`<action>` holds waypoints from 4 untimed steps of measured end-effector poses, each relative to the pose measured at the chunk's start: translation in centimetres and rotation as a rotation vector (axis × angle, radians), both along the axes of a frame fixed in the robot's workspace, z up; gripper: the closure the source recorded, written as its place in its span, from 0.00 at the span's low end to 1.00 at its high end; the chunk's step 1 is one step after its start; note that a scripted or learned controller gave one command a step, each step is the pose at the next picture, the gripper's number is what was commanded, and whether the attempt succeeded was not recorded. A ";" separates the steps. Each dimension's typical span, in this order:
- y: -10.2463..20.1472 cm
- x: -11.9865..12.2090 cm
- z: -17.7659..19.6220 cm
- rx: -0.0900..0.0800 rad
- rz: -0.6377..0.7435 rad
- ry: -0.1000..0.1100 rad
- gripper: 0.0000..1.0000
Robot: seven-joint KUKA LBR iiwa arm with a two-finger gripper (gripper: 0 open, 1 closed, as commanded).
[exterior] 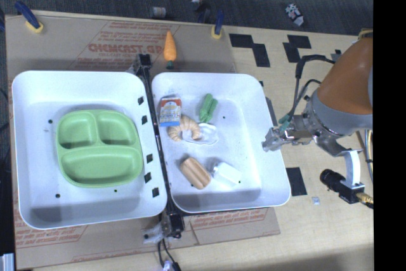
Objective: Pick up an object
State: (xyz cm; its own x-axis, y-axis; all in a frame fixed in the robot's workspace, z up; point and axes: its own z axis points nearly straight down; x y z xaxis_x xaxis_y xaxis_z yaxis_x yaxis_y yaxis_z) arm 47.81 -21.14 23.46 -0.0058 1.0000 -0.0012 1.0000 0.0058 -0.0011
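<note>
The right bin (250,92) holds several small objects. A small printed carton (169,110) lies at its upper left, with a green pod-shaped piece (207,107) beside it. Below them a tan croissant-like piece (185,129) touches a pale clear wrapper (207,134). Nearer the front lie a brown bread roll (195,172) and a white block (226,172). My gripper (274,139) hangs over the right rim of this bin, to the right of all the objects and touching none of them.
The left bin (25,136) carries a green divided plate (98,147). An orange carrot toy (169,47) lies on the cardboard behind the bins. Blue clamps (28,17) hold the cardboard's back edge. The arm's orange band (349,79) fills the right side.
</note>
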 end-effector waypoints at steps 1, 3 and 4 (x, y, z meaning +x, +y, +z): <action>1.1 -0.1 -1.2 0.001 0.001 0.000 1.00; 0.1 -0.2 -1.0 0.002 0.001 0.002 1.00; 0.1 -0.2 -1.1 0.002 0.001 0.002 1.00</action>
